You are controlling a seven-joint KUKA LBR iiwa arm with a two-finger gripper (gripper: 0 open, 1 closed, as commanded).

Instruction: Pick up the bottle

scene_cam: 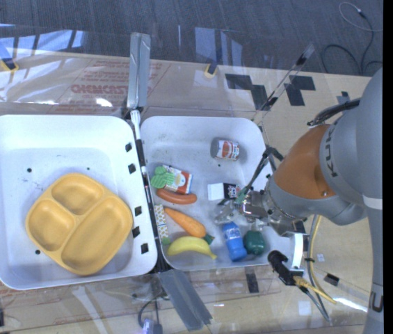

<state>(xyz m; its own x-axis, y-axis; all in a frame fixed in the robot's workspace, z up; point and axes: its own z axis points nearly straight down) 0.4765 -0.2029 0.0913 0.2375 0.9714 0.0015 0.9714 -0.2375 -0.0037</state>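
Note:
The bottle (234, 241) is small and blue with a pale label. It lies in the right bin (182, 127) near the front wall, between a banana (190, 246) and a dark green object (255, 241). My gripper (239, 207) hangs over the bin's right side, just behind the bottle's top end and slightly above it. The grey wrist with its orange band (306, 172) reaches in from the right. Nothing can be seen held at the gripper's tip.
The right bin also holds a can (226, 149), a green and orange carton (170, 179), a sausage (177, 197), a carrot (185, 222) and a small white and black box (222, 191). A yellow divided plate (78, 221) lies in the left bin (15, 138).

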